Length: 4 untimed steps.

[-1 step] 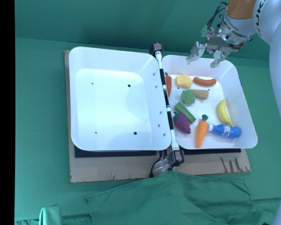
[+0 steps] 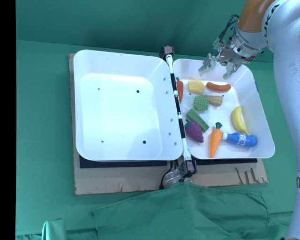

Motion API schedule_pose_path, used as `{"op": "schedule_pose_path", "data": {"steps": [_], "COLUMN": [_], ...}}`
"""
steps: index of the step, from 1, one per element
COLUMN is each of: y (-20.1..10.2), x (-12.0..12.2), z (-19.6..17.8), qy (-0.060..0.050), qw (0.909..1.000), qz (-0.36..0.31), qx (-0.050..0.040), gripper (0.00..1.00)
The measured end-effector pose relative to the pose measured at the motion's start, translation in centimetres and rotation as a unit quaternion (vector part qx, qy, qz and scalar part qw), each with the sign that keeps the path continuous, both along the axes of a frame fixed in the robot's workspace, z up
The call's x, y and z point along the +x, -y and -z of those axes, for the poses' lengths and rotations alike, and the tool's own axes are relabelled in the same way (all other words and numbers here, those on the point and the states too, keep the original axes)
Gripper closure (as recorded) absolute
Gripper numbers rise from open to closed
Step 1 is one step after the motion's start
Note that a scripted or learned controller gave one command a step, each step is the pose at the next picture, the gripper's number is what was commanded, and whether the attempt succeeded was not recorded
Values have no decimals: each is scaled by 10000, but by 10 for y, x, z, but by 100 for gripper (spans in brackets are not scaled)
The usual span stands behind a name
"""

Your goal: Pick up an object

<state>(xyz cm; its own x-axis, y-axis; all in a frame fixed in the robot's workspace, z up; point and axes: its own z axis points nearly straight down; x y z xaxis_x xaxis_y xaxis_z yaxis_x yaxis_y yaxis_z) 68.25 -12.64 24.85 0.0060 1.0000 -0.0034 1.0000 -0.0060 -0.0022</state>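
**A:** Where does your claw [image 2: 218, 65] sit against the toys?

**B:** It hangs over the far edge of the right bin [image 2: 260, 117], fingers spread and nothing between them. The nearest pick is the red sausage [image 2: 218, 86] — it lies just toward you from the claw, a little into the bin.

**A:** And its long axis?

**B:** Running across the bin, left to right in the camera view, with the yellow corn piece [image 2: 196, 86] just beside its left end. You would likely want the fingers to close across that axis, not along it.

**A:** The arm's pose?

**B:** It comes in from the right, orange band [image 2: 255, 10] high at the top of the view, wrist tilted down and leftward toward the bin's far edge. The left bin [image 2: 84, 70] is well apart — you need not cross the divider [image 2: 177, 108].
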Motion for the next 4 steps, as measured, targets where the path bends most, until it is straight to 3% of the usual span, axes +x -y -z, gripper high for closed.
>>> {"op": "schedule_pose_path", "data": {"steps": [1,2,3,4], "y": [7,13,13,15], "x": [19,18,20,18], "z": [16,26,11,24], "qy": [38,23,62,24], "qw": [10000,10000,10000,10000], "qz": [-14,-9,-5,-13], "qx": [-5,1,-16,0], "gripper": [0,0,100,100]}}
